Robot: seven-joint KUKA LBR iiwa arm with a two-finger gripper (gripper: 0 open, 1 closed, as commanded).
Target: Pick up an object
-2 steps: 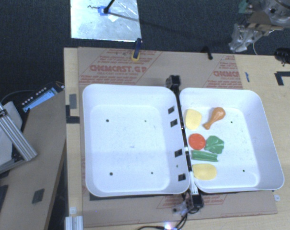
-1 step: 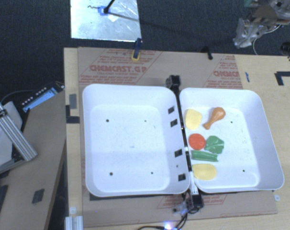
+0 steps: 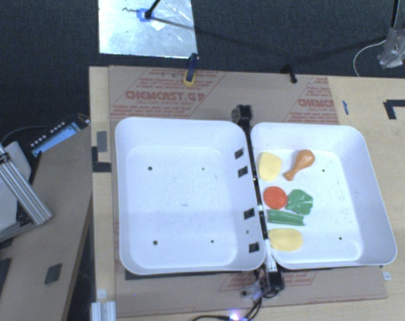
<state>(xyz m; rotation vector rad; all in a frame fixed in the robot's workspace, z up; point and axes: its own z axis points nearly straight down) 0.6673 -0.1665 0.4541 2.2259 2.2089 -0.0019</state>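
Five toy foods, among them a drumstick [image 3: 299, 162], cluster in the right bin [image 3: 369, 179]

Even bright light, soft focus, bins [image 3: 189, 129] glary

- A flat tan wooden bench [image 3: 363, 99] fills the middle of the camera view, its top covered by a brown cardboard sheet printed with red lettering [image 3: 169, 92].
- Two shallow white plastic bins rest on that sheet side by side, touching along their inner edges: the left bin [image 3: 182, 129] and the right bin [image 3: 363, 179].
- A row of small black clips [image 3: 242, 172] runs along the seam between the bins.
- A small yellow and blue clamp [image 3: 190, 72] sits at the bench's far edge, on the cardboard's border.
- Black corner marks [image 3: 393, 107] lie on the bare wood at the far right.
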